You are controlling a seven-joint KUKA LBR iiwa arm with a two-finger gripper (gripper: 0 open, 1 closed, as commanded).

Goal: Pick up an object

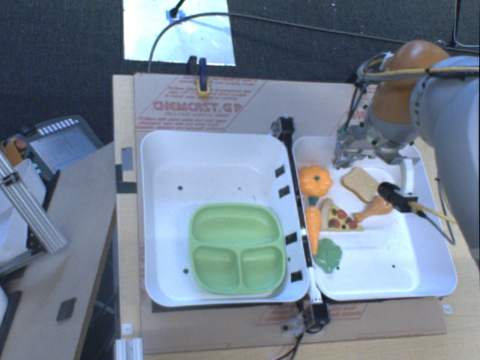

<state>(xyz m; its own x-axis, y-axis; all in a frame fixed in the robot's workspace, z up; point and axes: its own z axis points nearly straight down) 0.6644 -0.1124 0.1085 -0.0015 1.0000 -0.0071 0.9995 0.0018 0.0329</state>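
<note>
1. My pincer (351,156) hangs over the right white bin's (427,276) far edge (whether it's open I cannot tell)
2. The tan toy bread slice (361,184) lies just beside it, toward the camera

Grey arm (450,96), orange band (409,77), metallic tool (360,152).

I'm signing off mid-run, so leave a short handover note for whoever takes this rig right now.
Pincer: low at the back of the right bin, nothing seen in its grip; open or shut can't be told.
Things in the right bin: orange pumpkin, carrot, pizza slice, green broccoli, bread slice, drumstick.
Left bin holds a green divided plate.
Done: nothing lifted.
Left: grasp and lift one object.
</note>
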